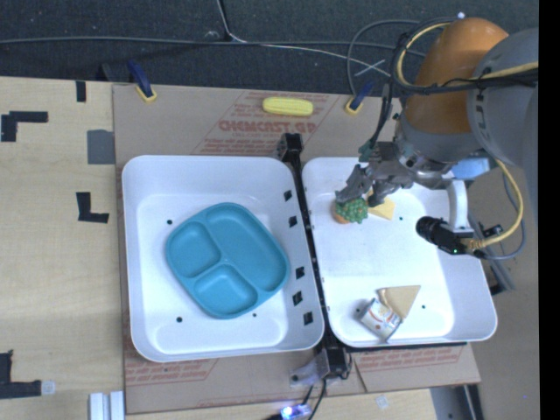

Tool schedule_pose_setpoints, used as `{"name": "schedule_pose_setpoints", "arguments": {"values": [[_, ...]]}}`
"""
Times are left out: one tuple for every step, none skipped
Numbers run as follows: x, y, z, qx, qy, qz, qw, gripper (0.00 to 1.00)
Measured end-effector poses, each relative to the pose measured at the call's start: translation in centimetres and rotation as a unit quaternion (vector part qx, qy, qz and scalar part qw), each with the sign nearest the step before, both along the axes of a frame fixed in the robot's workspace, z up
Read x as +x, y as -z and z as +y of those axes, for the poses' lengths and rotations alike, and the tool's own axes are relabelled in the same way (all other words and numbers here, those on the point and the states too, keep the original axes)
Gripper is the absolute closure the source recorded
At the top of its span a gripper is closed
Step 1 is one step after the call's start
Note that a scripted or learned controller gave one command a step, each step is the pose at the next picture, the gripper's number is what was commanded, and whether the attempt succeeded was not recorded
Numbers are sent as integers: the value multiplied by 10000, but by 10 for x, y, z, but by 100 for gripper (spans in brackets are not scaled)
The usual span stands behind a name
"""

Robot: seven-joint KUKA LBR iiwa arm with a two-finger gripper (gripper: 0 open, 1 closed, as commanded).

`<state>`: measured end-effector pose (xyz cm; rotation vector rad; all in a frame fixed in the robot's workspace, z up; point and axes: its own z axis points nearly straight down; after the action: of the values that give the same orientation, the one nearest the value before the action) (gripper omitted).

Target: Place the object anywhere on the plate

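Nearest the camera, in the front of my right bin (472, 322), lie a small can-like thing (378, 317) on its side and a tan wedge (403, 298) touching it. Beside them, the left bin (140, 261) carries the blue plate (227, 259), a rounded tray with three compartments, sitting a little askew near the bin's middle.

Farther back in the right bin, my arm (455, 86) comes in from the right, its orange band up high and grey wrist bent downward, cables looping around it. My pincer (366, 191) hangs low over the bin's back left part, just above a small green, broccoli-like object (353, 209) with an orange-brown base. The tips are at the object's top, but I cannot tell how wide the pincer stands or whether it has hold of anything. A pale yellow wedge (383, 208) lies just beside the green object, on its right.

Beyond both bins, on the cardboard-covered counter (219, 121), a yellow piece shaped like a corn cob (287, 106) lies flat, well apart from everything else.
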<state>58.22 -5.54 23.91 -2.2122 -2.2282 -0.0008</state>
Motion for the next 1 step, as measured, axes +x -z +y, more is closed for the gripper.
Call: {"name": "schedule_pose_setpoints", "arguments": {"values": [[24,4,55,-3,0,-1,10000,100]]}}
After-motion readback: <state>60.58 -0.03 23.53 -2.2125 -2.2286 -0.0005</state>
